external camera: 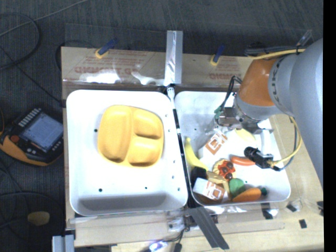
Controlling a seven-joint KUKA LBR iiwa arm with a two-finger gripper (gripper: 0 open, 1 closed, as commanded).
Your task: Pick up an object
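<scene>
Right now the gripper (229, 121) hangs low in the upper part of the right bin (197, 105), with the arm's orange band (257, 85) directly above it. Whether it is open or closed I cannot tell, since the wrist body hides that end; nothing can be seen held in it.

Just beside it, down and to the left, lies a small white box with orange markings (216, 144), tilted on a diagonal. That box is the nearest candidate. Farther down sit a yellow banana (192, 156) along the bin's left wall, a carrot (242, 160), a red-and-orange toy (226, 167), a second printed box (210, 189) and another carrot (247, 195) near the bottom edge. A yellow divided tray (130, 134) rests in the left bin (84, 193), well apart.

The coming move likely needs a short shift down-left and a descent, with the grip set across the box's short side.
</scene>
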